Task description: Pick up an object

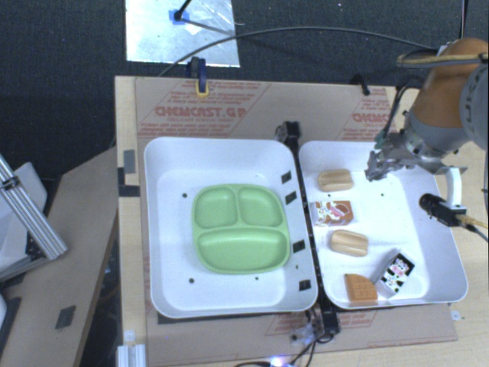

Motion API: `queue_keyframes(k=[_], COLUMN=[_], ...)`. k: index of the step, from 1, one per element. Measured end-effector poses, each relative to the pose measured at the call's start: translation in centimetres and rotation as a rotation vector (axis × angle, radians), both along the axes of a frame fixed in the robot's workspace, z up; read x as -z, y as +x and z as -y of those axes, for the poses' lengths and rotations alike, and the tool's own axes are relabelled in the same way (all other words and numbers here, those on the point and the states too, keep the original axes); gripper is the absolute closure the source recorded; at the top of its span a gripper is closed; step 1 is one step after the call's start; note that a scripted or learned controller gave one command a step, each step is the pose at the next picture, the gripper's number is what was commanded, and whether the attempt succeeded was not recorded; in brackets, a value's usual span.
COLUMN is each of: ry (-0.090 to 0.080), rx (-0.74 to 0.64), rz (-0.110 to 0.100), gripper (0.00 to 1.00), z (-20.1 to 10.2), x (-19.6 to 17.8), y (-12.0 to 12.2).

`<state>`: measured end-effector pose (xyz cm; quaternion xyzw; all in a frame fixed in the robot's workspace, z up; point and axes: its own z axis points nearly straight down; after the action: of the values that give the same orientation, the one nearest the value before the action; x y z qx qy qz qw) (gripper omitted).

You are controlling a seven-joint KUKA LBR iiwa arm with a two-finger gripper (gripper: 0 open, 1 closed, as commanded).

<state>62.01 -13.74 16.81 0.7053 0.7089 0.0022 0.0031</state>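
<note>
While the end effector [376, 167] hung over the upper part of the right bin [451, 281], its opening could not be told from this slanted view, and nothing was seen held in it. The nearest candidate was the upper bread roll [335, 180], lying just to its left and near that bin's left wall. Below the roll lay a red-and-white packet [334, 212], a second roll [348, 242], a brown cracker [360, 288] and a black-and-white carton [396, 272] (the last two near the bin's front edge). The left bin [164, 228] held a green divided plate [241, 228].

Risks judged:
- A straight descent would likely meet bare bin floor, since the tool stood beside the roll, not above it.
- The roll's rounded surface could slip out of a closing grasp.
- Its nearness to the wall left little room on that side, and a nudge could push it into the packet.
</note>
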Motion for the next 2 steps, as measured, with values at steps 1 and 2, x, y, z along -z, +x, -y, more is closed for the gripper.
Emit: queue_keyframes(k=[1,2], ry=[-0.001,0.001], rx=[0.001,0.000], rz=[0.001,-0.004], gripper=[1.00,1.00], z=[0.8,0.8], x=[-6.2,-8.4], y=[0.0,0.1])
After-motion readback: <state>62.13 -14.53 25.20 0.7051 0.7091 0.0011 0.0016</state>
